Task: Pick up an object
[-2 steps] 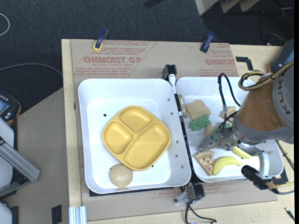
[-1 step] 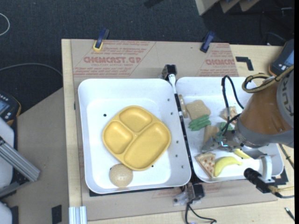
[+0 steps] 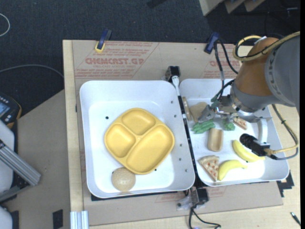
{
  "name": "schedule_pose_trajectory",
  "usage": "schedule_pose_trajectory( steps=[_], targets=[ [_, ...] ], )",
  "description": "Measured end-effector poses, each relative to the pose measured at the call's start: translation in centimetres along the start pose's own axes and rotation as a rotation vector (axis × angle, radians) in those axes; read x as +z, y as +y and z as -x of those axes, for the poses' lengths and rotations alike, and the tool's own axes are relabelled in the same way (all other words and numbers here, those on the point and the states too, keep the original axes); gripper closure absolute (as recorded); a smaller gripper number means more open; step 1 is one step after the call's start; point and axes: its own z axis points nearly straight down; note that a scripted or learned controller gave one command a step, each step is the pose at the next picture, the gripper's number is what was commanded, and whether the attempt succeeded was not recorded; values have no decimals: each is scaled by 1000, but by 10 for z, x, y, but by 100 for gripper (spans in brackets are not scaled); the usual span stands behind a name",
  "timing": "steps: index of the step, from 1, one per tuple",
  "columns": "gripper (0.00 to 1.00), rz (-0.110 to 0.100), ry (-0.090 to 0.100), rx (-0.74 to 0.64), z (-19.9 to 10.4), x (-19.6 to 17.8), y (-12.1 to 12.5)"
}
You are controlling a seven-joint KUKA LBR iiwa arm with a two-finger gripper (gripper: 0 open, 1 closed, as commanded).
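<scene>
Overhead, camera view: 1 fixed view; every place below is given from the green pod (image 3: pixel 204 126).
Gripper (image 3: pixel 217 114): hangs low, just above and to the view's right of the green pod, close enough to suggest the pod is the chosen pick. Whether it is open or closed I cannot tell from this angle, and nothing shows as held.
Task's thing: the green pod lies flat on the floor of the right bin (image 3: pixel 264 168), near that bin's left wall.
Why so placed: the wrist comes in from the right, so the arm reaches the pod without crossing the other items in the bin.
Neighbours: a tan cylinder (image 3: pixel 215 140) just below the pod; a pizza slice (image 3: pixel 209 166) further below; 2 bananas (image 3: pixel 231 168) (image 3: pixel 240 149) below and right; a brown piece (image 3: pixel 195 111) just above and left; a small reddish piece (image 3: pixel 239 124) to the right.
Edges: the bin wall left of the pod leaves little side room; a closing grasp could nudge the brown piece or the cylinder.
Open room: straight up looks clear; well left of the pod, the left bin (image 3: pixel 95 128) holds a yellow plate (image 3: pixel 138 140) and a round bun (image 3: pixel 123 179).
</scene>
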Motion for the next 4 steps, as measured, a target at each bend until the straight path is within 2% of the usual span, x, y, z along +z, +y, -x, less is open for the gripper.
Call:
schedule_pose_trajectory(
  steps=[1,2,3,4],
  targets=[
    [0,-22,4,14,30,36,-101],
    [0,-6,0,2,3,35,-41],
    [0,-9,0,5,1,30,-31],
    [100,-8,0,6,1,20,-31]
  ],
)
